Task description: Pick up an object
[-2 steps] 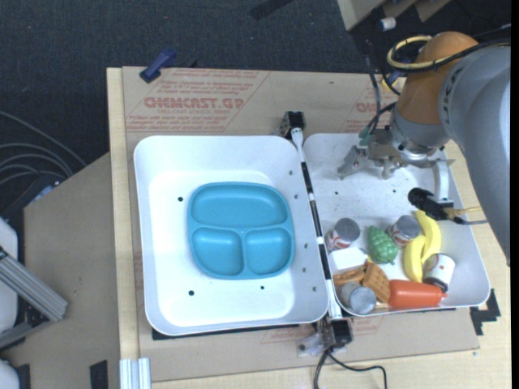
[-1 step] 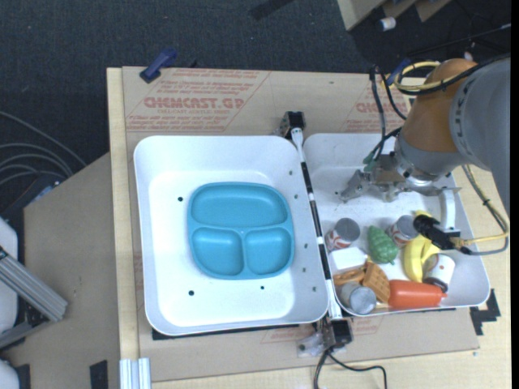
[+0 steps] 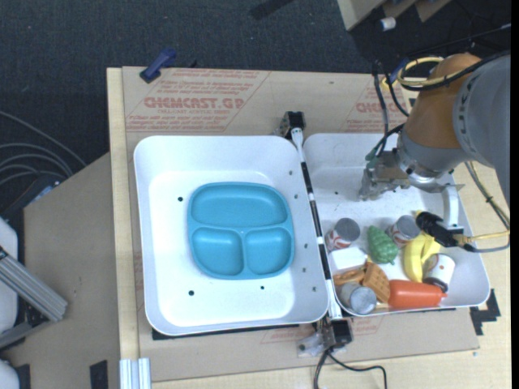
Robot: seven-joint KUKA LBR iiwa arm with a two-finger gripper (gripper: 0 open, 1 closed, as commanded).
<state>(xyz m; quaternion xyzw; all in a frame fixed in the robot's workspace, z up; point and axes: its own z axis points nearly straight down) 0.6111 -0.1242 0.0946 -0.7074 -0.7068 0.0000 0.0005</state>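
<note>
Sitting in the left bin (image 3: 154,217), a blue divided plate (image 3: 241,229) lies well left of the green toy (image 3: 381,244); banana (image 3: 418,254) just right of it, the hand (image 3: 375,186) above it, grip unclear.

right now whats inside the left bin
A blue divided plate with three compartments lies flat in the left bin; nothing sits on the plate. A few small dark spots dot the bin floor around it. Whatever is under the plate is covered.
</note>
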